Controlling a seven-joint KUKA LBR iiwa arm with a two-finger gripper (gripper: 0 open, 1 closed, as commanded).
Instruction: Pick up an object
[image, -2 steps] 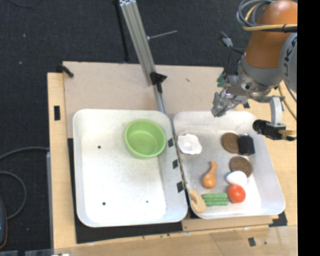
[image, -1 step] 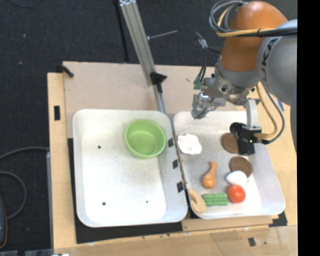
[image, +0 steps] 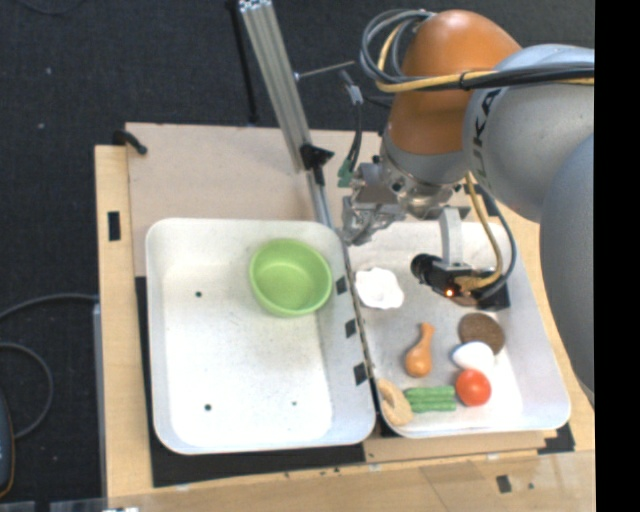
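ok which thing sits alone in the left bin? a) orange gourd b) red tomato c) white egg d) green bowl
d: the green bowl rests by itself in the left bin, while the tomato, gourd and egg lie together in the right bin.

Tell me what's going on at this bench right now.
A grey robot arm with an orange band reaches in from the right, its gripper hovering over the back edge of the right bin, near the divide between the two bins. Nothing is visibly held. Below it in that bin lie a white object, a small orange gourd, a brown piece, a white egg shape, a red tomato and a green pod. The left bin holds a green bowl.
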